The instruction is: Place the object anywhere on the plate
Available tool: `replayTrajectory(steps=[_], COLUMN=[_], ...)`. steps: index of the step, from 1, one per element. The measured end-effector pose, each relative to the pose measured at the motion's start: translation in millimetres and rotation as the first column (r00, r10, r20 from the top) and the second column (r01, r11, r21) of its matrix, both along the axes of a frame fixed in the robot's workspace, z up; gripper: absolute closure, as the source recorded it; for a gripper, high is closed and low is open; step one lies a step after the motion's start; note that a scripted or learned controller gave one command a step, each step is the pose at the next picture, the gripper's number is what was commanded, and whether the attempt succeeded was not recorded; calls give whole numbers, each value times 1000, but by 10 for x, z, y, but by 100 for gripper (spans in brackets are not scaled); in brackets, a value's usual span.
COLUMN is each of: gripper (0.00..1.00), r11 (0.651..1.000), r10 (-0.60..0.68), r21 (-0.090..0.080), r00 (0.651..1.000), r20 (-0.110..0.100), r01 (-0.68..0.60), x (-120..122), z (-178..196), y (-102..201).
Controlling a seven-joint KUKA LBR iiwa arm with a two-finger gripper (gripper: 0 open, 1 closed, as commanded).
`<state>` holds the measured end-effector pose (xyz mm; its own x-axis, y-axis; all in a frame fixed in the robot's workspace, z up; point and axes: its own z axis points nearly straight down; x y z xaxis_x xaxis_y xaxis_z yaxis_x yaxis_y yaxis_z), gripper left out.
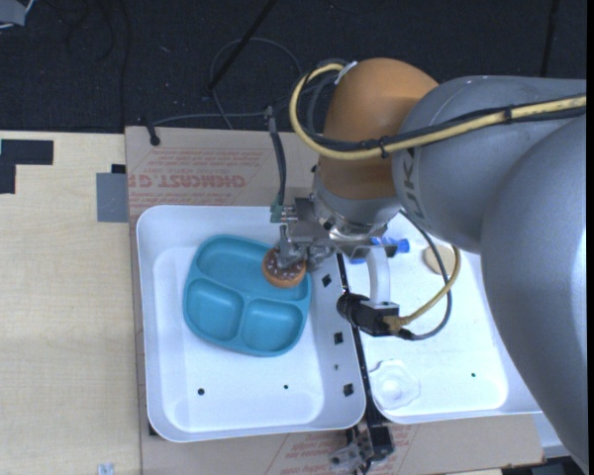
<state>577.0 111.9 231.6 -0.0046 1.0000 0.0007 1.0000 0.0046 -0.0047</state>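
A blue plate [240, 300] with three compartments lies in the left white bin [168, 384]. My gripper [287, 255] hangs over the plate's upper right rim, its fingers pointing down. A small round brown and orange object [284, 272] sits between the fingertips, just above the rim of the plate's right compartment. The fingers are shut on it. The wrist and the orange band hide the part of the bin behind the gripper.
The right bin [475, 389] holds a small blue and white item [397, 246], a pale disc [439, 258] partly under the arm, and a whitish clear piece [394, 384]. A black cable plug [368, 315] dangles over the divider. The big grey arm covers the right side.
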Motion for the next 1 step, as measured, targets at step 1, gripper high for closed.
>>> replayTrajectory(steps=[1], gripper=[0], r11=[1000], r10=[-3], r21=[-2], r00=[1000], r20=[1], r01=[3], x=[-3], z=[13], y=[-19])
